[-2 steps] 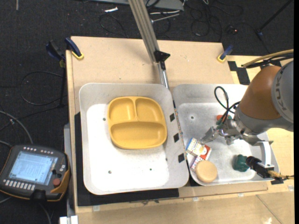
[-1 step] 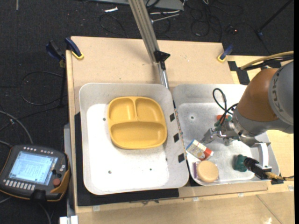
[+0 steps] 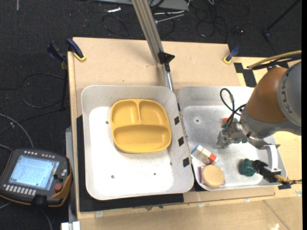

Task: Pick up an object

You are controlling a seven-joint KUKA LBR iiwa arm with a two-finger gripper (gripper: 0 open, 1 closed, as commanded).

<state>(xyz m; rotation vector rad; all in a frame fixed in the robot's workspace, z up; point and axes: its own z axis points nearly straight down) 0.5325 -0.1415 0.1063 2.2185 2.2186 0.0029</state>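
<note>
My gripper (image 3: 224, 140) reaches down into the right bin (image 3: 201, 104) from the right, hanging over bare bin floor near its middle. Below and left of it lies a small white and red box (image 3: 203, 154). A round tan disc (image 3: 213, 176) rests at the bin's front edge. A small teal object (image 3: 247, 167) sits at the front right, below the arm. Nothing shows between the gripper's tips.
The left bin (image 3: 96, 128) bears a yellow divided plate (image 3: 141, 125). A metal pole (image 3: 148, 23) slants down to the seam between the bins. A teach pendant (image 3: 33, 176) lies off the bench at lower left.
</note>
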